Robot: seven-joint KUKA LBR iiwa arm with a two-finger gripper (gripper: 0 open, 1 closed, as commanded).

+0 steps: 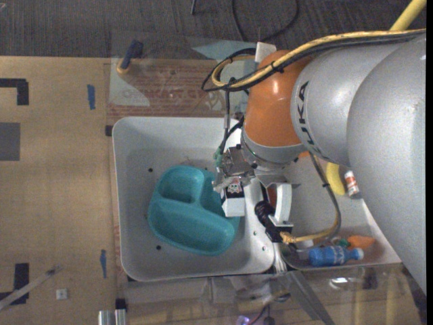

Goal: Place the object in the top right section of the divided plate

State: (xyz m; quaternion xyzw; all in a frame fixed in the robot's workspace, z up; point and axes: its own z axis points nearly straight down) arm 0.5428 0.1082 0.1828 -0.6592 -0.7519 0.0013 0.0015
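The teal divided plate point(189, 212) lies in the left white bin point(135, 154), toward that bin's right and lower part. Bare bin floor shows to the plate's left and above it, up to the rounded rim; below, the plate's edge comes near the bin's lower wall. On the right the plate runs under the gripper point(232, 193), close to the wall between the two bins.

The plate's long axis runs from upper left to lower right. Its small raised compartments sit at the upper end, and the broad section opens toward the lower right.

The grey arm point(352, 114) with its orange band point(270, 107) reaches in from the right and covers much of the right bin point(379, 249). The gripper hangs over the plate's right edge, with a small white block point(234, 205) directly beneath it. Whether the fingers are closed on that block cannot be told from this angle.

In the right bin a blue bottle point(331, 254), an orange piece point(362, 241) and a yellow item point(334, 179) lie along the lower part.
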